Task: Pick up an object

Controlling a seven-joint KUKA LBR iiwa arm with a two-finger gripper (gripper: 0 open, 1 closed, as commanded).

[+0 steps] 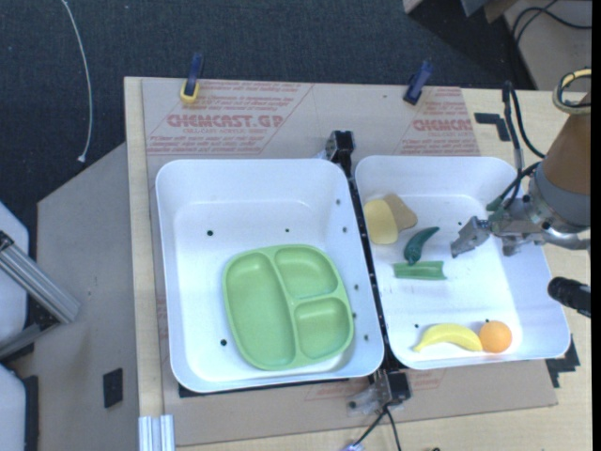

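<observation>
While the arm (573,172) is cut off at frame edge, the gripper (467,240) fingers' state is indiscernible; 2 green pieces (420,256) lie just left of them.

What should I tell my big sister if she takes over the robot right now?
Gripper: over the right bin, nothing between its fingers; open or shut, cannot tell.
Right bin: yellow piece on a tan piece, dark green pepper, light green stick, banana touching an orange.
Left bin: green divided tray.
Done: nothing picked up yet.
Left: grab one object and lift it.
</observation>
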